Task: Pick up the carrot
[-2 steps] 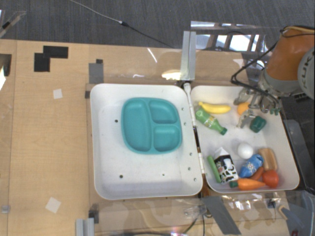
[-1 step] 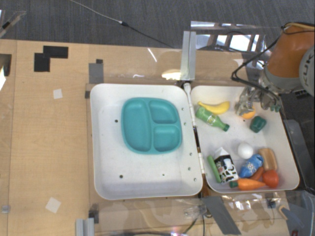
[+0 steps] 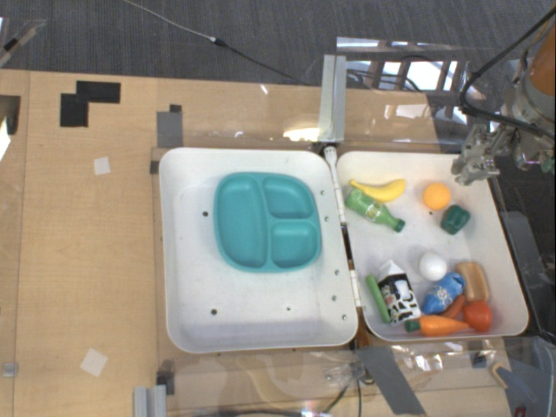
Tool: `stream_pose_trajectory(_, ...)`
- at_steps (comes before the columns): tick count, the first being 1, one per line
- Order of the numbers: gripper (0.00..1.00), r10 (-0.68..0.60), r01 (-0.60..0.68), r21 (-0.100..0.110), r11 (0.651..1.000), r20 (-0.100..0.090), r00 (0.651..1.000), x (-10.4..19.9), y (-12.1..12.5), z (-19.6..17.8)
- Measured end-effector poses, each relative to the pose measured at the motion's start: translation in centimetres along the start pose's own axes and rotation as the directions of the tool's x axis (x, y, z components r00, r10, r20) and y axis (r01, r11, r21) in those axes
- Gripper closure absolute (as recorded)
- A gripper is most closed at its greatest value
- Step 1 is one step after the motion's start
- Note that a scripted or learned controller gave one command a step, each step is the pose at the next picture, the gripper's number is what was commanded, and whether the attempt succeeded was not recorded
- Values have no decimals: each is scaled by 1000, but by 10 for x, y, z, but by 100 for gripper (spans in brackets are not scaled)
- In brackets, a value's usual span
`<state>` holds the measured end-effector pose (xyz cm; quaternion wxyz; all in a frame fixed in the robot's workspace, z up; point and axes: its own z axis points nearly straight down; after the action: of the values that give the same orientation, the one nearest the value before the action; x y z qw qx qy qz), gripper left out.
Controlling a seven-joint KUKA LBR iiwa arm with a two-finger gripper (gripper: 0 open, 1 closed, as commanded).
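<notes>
While the gripper hangs at the right bin's one o'clock rim | jaw state: cannot tell | carrot at six o'clock, touching tomato and carton | risk: crowding neighbours could block or deflect the grasp

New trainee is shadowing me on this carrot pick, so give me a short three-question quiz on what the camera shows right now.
1. True or false: the carrot lies in the right bin.
2. What sits in the left bin? A) a teal divided plate B) a banana C) a white ball
3. Fill in: the gripper hangs over the right bin's ____ corner, far from the carrot.

Key: 1 true. 2 A, the teal divided plate. 3 far right.
</notes>
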<state>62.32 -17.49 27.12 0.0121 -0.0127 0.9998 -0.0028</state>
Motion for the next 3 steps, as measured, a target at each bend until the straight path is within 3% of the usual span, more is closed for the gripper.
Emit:
stream_pose_trajectory(1,100,-337,337,-4,941,-6,941,15,-31,-85)
stream_pose_trajectory(2,100,-650,649,-16,760,-9,760,56,-29,-12)
stream_pose_trajectory(3,100,-804,804,-4,595,-2,595,47,-30,-195)
